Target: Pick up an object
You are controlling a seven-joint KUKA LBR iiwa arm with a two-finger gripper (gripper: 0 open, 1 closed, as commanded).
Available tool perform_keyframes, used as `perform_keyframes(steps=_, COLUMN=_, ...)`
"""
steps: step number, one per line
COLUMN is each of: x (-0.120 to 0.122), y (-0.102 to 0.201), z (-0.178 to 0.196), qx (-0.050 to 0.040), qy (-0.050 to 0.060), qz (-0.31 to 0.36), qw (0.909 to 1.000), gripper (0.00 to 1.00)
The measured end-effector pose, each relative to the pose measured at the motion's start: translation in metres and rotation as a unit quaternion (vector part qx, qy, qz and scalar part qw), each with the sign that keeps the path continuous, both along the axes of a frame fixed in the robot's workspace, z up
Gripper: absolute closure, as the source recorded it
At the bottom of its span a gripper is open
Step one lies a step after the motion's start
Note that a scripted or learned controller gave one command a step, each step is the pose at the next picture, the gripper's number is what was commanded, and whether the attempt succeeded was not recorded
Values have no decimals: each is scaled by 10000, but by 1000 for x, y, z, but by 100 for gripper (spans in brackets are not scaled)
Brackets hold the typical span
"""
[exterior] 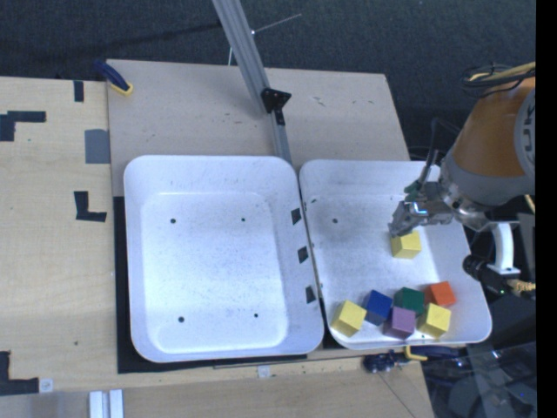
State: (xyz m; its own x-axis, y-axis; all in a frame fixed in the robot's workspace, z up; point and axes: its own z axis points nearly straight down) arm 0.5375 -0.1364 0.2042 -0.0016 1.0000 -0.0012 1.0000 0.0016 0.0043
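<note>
My gripper [406, 225] hangs over the right bin [348, 190], near its right side. A yellow block [406, 246] sits just below the fingertips, close to them or touching; whether the fingers grip it I cannot tell. At the bin's front edge lies a cluster of blocks: yellow [349, 317], blue [378, 306], green [408, 300], purple [402, 320], orange [441, 293] and another yellow [436, 320].
The left bin [209, 259] stands beside the right one. A slanted metal pole [248, 50] runs from the top down to the gap between the bins. The arm's orange band [496, 138] and grey wrist fill the right side.
</note>
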Motion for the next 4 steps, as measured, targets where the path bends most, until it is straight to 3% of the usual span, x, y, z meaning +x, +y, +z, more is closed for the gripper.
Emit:
perform_keyframes(steps=1, x=1, y=0, z=53, qx=-2, qy=-5, qz=3, qw=10000, gripper=100)
perform_keyframes(steps=4, x=-7, y=150, z=27, qx=11, qy=36, qz=25, qw=10000, gripper=100)
